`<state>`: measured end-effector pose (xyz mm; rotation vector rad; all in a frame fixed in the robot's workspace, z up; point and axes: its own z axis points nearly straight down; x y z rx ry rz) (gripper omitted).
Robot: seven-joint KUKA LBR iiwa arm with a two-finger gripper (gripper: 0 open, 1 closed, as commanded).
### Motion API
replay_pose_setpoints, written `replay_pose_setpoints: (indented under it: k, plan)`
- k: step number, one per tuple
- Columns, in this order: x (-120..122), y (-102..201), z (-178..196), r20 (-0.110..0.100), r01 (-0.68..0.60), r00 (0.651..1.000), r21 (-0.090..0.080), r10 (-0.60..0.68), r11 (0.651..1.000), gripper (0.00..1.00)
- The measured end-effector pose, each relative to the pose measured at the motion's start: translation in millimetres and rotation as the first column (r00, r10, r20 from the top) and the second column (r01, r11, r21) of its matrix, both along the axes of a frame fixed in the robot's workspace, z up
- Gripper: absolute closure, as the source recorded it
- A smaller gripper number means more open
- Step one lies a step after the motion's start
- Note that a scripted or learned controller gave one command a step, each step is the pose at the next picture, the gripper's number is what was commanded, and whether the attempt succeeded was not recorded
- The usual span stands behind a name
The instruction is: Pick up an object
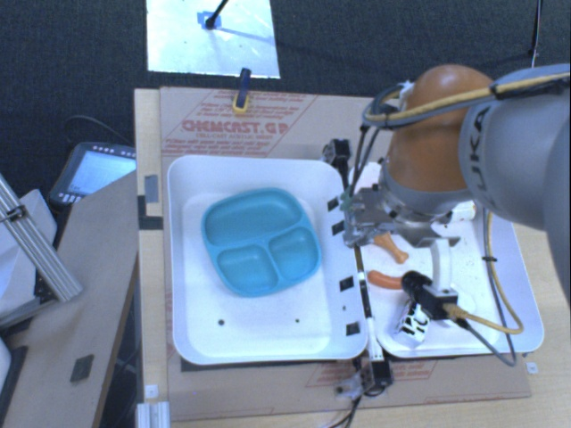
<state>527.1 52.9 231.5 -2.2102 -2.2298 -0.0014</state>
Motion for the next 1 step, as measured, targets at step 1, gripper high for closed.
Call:
replay_pose_setpoints:
  k: [1]
  plan:
    - [-17.6, 55.5, 5.1, 0.001, -0.001, 1.000, 0.000, 0.001, 1.000, 1.00]
